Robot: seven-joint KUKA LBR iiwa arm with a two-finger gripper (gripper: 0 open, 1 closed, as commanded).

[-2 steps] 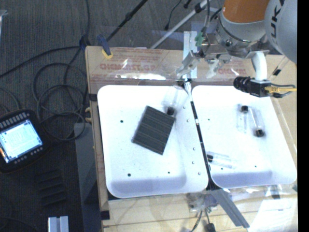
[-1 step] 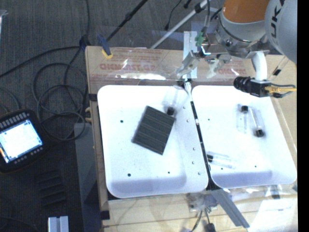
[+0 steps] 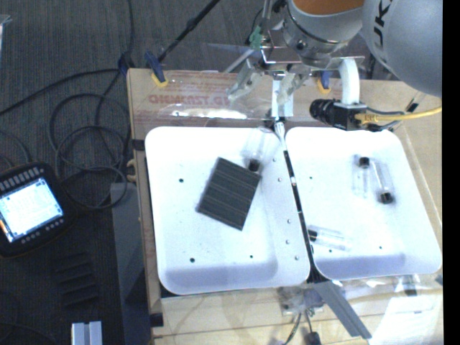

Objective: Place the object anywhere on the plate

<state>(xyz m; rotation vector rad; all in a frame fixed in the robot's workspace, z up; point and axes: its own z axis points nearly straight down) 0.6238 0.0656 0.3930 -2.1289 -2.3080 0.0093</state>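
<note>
A dark ribbed plate (image 3: 228, 192) lies flat in the left bin (image 3: 172, 250), turned at an angle. A small clear vial with a black cap (image 3: 251, 157) lies in that bin, touching or just beyond the plate's far right corner. My gripper (image 3: 277, 123) hangs above the far rim where the two bins meet, just behind and to the right of that vial. Its fingers (image 3: 276, 106) come together at the tips, and I see nothing between them.
The right bin (image 3: 417, 250) holds two clear vials with black caps (image 3: 363, 172) (image 3: 384, 190) and a clear tube (image 3: 327, 236) near its front left. A black fitting with a yellow cable (image 3: 338, 112) sits behind the right bin. The arm's grey body looms at the top right.
</note>
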